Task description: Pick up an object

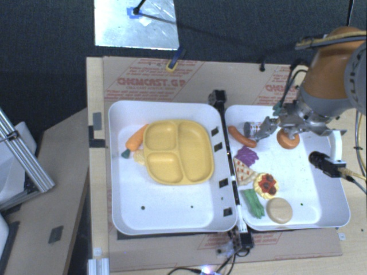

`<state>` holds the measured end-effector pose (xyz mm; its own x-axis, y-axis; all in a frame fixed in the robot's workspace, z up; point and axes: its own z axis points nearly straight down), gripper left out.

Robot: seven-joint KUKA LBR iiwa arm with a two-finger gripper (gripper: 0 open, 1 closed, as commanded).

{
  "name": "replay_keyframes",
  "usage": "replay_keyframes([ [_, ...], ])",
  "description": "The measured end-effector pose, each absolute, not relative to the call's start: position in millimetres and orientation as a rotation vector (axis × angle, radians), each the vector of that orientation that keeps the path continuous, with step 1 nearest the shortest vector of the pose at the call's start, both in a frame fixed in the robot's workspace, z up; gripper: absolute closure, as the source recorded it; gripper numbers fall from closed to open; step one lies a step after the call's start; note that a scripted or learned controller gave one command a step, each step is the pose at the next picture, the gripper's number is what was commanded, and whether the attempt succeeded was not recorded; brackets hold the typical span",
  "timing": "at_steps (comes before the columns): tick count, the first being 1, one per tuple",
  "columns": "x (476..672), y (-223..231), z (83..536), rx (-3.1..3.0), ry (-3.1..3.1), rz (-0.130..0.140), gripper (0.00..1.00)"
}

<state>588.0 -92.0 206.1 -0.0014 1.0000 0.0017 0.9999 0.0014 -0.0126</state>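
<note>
Camera view, from the left. The left shallow white bin (123,211) held a yellow three-compartment plastic plate (175,152), with an orange toy carrot (136,137) lying against the plate's left edge. None of these concerned the step.

The right shallow white bin (330,202) held the likely targets: a red-brown toy sausage (241,137) near its upper left, a purple toy leaf-shaped piece (246,154) just below it, a toy pizza slice (244,172), a green toy vegetable (253,203), a round red-and-yellow toy food piece (266,184), a beige round toy bun (279,209) and, further right, an orange toy doughnut-like round (288,140).

My hand (256,130) hung low over the upper part of this bin, just beside the right end of the sausage, with the orange round close behind my wrist. Whether its fingers stood apart or together I could not tell; nothing was seen clamped between them.

Judged from this, the step was the approach to the sausage. To do it well I needed to centre over its middle, not its end, turn the hand across its long axis, descend until nearly at the bin floor, and avoid nudging the purple piece.
</note>
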Motion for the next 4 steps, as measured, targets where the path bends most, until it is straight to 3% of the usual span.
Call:
replay_keyframes([
  [1,590.8,-92,214,-2.218,-2.226,-0.002,0.0],
  [3,579.5,-89,106,-2.218,-2.22,0.003,0.0],
  [4,582.5,-90,88,-2.226,-2.226,-0.007,0.0],
])
